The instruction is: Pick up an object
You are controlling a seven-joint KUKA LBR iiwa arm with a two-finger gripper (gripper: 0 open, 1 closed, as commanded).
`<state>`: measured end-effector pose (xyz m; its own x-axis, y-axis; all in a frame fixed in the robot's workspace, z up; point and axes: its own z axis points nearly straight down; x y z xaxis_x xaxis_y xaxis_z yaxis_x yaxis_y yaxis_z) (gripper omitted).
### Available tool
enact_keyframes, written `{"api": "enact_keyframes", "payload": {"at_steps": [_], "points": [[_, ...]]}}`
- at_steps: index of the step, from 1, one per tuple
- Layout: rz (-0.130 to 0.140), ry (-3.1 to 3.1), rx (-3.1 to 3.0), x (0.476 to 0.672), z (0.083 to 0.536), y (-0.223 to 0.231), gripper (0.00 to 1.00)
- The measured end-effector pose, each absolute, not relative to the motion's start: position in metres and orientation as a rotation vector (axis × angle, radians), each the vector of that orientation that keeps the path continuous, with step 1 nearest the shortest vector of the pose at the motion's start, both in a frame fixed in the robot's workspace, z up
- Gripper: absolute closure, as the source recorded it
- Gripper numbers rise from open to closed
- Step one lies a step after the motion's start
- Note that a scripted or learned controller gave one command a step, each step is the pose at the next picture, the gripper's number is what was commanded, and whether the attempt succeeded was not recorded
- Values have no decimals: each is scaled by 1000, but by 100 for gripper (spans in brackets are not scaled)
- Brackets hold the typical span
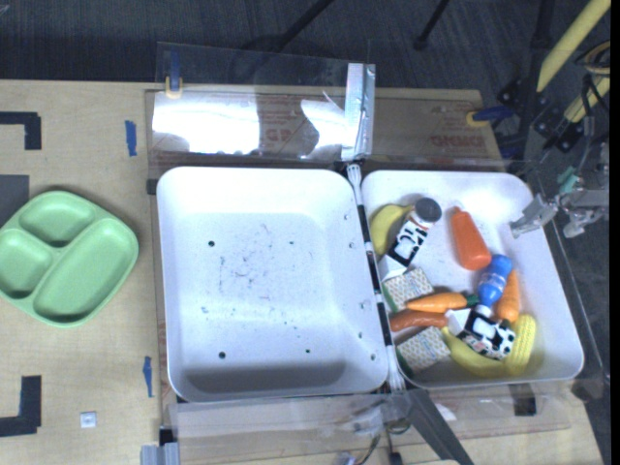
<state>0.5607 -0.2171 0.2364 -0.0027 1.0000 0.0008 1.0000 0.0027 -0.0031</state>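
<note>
Carrot (433,304) lengthwise left-right, tip left

Pincer (550,211) low at far right.

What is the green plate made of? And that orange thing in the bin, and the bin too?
The green plate looks like matte plastic: one even color, soft molded compartments. The orange thing seems smooth plastic or rubber, probably a toy; a faint shine shows. The right bin looks like glossy white plastic, with glare on its rounded rim.
</note>
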Motion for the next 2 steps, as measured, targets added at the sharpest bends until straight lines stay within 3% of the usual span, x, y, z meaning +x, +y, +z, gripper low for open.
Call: {"api": "enact_keyframes", "payload": {"at_steps": [1, 2], "points": [[0, -2390, -2034, 618, 110, -210, 0], [-1, -2540, -1854, 645, 85, -190, 0]]}}
